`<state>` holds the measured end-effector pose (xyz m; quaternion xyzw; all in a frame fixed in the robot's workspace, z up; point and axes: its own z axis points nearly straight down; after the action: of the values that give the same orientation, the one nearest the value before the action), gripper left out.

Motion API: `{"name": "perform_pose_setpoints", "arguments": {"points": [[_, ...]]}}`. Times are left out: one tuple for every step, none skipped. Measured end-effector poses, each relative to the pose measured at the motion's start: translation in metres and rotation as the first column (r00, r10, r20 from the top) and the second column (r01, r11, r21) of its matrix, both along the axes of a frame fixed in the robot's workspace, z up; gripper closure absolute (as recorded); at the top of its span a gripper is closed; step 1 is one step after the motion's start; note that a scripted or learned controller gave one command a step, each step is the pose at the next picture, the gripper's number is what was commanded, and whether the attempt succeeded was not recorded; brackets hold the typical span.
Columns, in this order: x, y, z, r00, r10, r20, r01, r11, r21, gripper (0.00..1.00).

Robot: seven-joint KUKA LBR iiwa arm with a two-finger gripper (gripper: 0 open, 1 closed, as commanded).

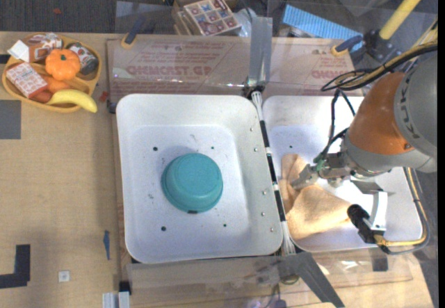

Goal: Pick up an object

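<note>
An upturned teal bowl (192, 182) rests in the middle of the left bin (139, 119). In the right bin (299, 115), a tan cloth (316, 215) lies crumpled against the left wall and the front edge. My gripper (311, 173) is low over the upper part of that cloth, right at its surface, and the grey wrist with its orange band (379, 126) reaches in from the right. The wrist hides part of the cloth behind it.
A divider ridge (268, 160) separates the two bins. A yellow plate of toy food (52, 74) with a pumpkin and a banana sits at the far left of the bench. Boxes and cables lie beyond the back edge.
</note>
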<state>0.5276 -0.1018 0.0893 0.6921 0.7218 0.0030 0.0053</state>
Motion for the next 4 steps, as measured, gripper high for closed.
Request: {"name": "perform_pose_setpoints", "arguments": {"points": [[0.021,-0.049,0.045,1.0,-0.006,-0.011,0.006,1.0,0.002,0.0],[-0.026,-0.028,0.004,0.995,0.098,0.002,-0.098,0.995,0.0,0.0],[0.074,-0.003,0.004,0.967,0.253,0.006,-0.253,0.967,-0.005,0.0],[0.019,0.001,0.003,0.957,0.29,0.005,-0.29,0.957,-0.003,0.0]]}}
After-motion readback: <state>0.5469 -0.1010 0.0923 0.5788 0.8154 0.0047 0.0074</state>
